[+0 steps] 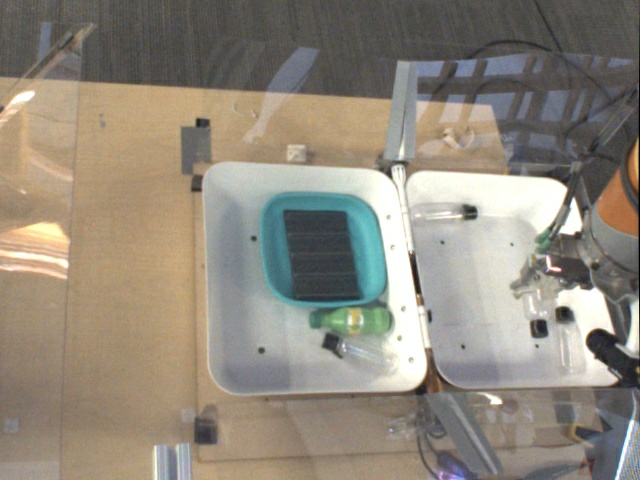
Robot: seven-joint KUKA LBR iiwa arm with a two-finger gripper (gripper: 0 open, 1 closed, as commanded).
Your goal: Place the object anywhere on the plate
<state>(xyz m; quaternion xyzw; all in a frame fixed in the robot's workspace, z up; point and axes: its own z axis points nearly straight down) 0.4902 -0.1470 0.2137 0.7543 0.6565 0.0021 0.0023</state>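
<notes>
My gripper [540,286] hangs low over the right bin [480,358], near its right wall, with my grey arm [612,233] coming in from that side. Whether my fingers are apart or together I cannot tell; they are clear and blur into the white floor.

The plate [372,238] is a teal dish in the left bin [232,298], well apart from my gripper, with a dark ribbed pad [320,253] lying in it. Just below the plate lies a green bottle [352,319] on its side, touching or nearly touching the plate's lower rim. Below the bottle lies a clear tube [362,350] with a dark cap.

Another clear tube with a dark cap, the second tube [442,211], lies in the right bin near its top wall, right of the plate.
</notes>
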